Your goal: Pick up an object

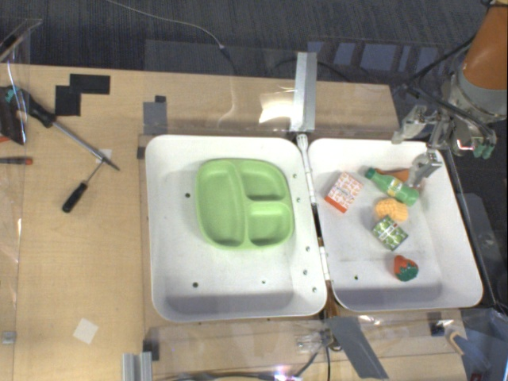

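Observation:
The right bin holds several small items. A green bottle lies near its back with an orange piece just behind it. Below them sit a yellow corn-like piece, a green patterned cube and a red strawberry. A red and white box lies toward the bin's left side. My gripper hangs over the bin's back right part, its tip just right of the bottle's end. Nothing shows in its grasp.
The left bin carries a green divided plate. A metal post stands behind the seam between the bins. Tools lie on the wooden bench at the left. Cables run near the arm at the upper right.

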You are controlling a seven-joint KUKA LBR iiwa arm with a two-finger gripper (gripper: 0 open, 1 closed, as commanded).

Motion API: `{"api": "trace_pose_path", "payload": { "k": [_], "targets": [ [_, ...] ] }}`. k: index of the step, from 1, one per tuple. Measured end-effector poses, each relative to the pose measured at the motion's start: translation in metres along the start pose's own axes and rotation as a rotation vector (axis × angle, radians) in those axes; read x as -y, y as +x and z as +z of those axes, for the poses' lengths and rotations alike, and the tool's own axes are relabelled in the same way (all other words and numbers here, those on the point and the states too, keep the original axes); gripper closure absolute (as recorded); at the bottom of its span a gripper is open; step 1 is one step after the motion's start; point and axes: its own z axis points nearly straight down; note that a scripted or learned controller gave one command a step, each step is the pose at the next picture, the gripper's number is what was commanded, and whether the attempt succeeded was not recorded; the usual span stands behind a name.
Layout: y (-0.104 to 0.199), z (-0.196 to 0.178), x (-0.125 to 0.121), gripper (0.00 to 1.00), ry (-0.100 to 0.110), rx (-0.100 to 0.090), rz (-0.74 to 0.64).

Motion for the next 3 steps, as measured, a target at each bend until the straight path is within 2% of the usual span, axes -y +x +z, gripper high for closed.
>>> {"api": "trace_pose_path", "payload": {
  "k": [1,2,3],
  "targets": [
    [0.030,0.101,0.012,0.00,-0.002,-0.007,0.136],
    [0.086,0.167,0.018,0.00,0.001,0.006,0.033],
    [0.081,0.153,0.017,1.00,0.003,0.020,0.026]
  ]
}}
